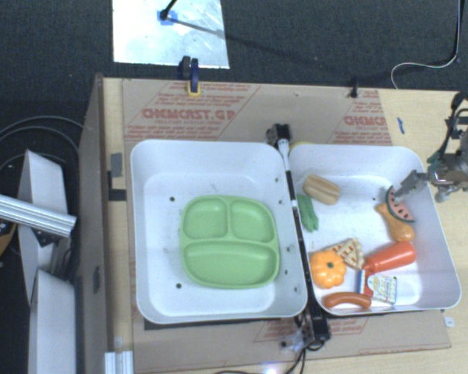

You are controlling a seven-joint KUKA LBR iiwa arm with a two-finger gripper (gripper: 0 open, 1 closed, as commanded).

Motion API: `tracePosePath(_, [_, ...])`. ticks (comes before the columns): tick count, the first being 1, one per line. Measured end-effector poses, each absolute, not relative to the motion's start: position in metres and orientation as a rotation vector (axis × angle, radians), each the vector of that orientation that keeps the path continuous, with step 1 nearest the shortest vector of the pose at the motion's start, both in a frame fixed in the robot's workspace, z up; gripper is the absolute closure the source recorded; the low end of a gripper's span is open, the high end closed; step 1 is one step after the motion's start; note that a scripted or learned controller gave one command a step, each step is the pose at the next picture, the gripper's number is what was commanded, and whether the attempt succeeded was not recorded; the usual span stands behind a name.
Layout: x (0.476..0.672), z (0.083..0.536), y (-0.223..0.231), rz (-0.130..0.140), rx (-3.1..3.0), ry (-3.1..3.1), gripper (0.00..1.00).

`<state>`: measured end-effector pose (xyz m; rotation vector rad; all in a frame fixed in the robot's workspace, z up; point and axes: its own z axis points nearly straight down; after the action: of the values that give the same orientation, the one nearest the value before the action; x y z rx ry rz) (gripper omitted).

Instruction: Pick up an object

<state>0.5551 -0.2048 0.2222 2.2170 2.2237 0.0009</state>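
The right bin (421, 287) holds several toy foods: a tan bread roll (321, 188), a green pod (307, 213), a watermelon slice (395, 202), an orange carrot-like piece (400, 227), an orange pumpkin (328, 267), a waffle wedge (348, 251), a red-orange bottle (390, 257), a red sausage (346, 301) and a small printed carton (384, 288). My gripper (416, 182) hangs over the bin's upper right corner, just above and to the right of the watermelon slice. The view does not show anything in its grasp.
The left bin (152, 209) carries a green divided plate (229, 241). A black divider (295, 224) runs between the bins. The arm's wrist (462, 162) reaches in from the right edge. Cardboard (218, 111) lies under both bins.
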Motion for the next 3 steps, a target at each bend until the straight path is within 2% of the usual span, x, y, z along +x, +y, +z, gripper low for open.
tracePosePath(1, [0.586,0.093,-0.206,0.002,2.213,2.227,0.00])
tracePosePath(2, [0.588,0.110,-0.205,0.011,2.208,2.226,1.00])
tracePosePath(3, [0.538,0.136,-0.207,-0.001,2.222,2.221,1.00])
